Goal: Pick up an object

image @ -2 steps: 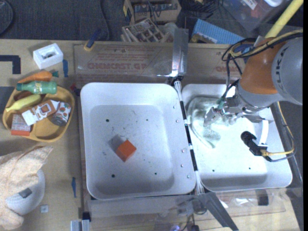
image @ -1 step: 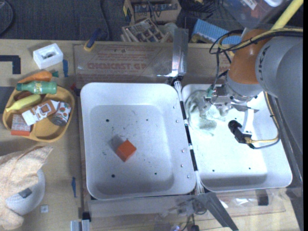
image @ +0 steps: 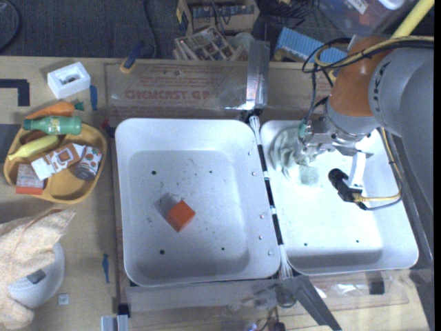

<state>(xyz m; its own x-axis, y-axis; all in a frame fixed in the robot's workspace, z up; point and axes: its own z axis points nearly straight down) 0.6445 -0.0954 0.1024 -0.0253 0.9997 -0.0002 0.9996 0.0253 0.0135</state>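
Note:
An orange cube point(image: 181, 215) lies in the left bin point(image: 138, 157), a little left of its middle, with a grey shadow beside it. My gripper point(image: 306, 154) is down in the far left corner of the right bin point(image: 344, 240), below the orange wrist band. A pale, whitish-green crumpled thing point(image: 281, 150) lies right beside the gripper on its left. A small pale green patch point(image: 309, 176) shows just below the gripper. Whether the gripper touches either one is unclear.
The arm's grey body point(image: 406, 95) covers the right bin's far right side, and a black cable end point(image: 342, 183) hangs over the bin. A yellow bowl of toy food point(image: 55, 161) and a cloth point(image: 27, 247) sit left of the bins.

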